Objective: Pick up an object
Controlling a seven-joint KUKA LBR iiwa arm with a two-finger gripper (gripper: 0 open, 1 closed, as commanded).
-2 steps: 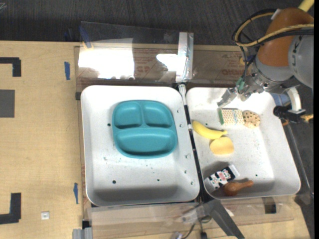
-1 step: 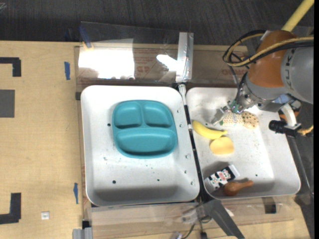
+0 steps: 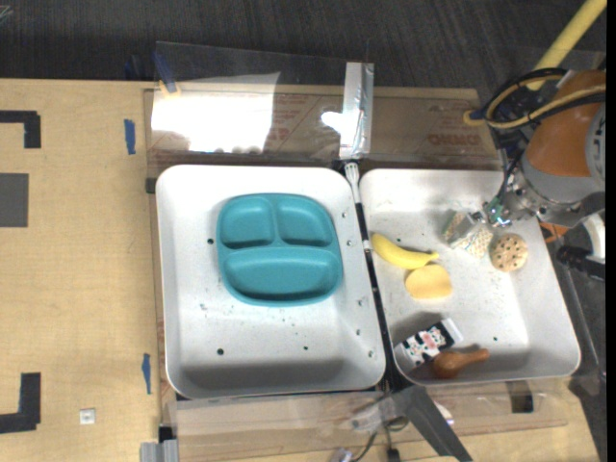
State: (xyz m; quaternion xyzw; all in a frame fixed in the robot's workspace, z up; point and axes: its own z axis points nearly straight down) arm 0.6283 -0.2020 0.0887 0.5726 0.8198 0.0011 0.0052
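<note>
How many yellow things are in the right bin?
2. A banana lies near the bin's left wall, and a rounder yellow lemon-like piece sits just below it, touching or nearly so. The arm could be hiding more at the far right corner.

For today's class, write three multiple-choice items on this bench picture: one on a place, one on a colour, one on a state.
1. Where does the banana lie?
A. left bin
B. right bin
C. on the tray

2. What colour is the tray?
A. red
B. teal
C. black

3. How does the tray sit?
A. flat, hollows up
B. on its edge
C. leaning on the banana

Key: 1 B, it lies beside the divider inside the right bin; 2 B, its surface is teal; 3 A, all three hollows face up in the left bin.
</note>
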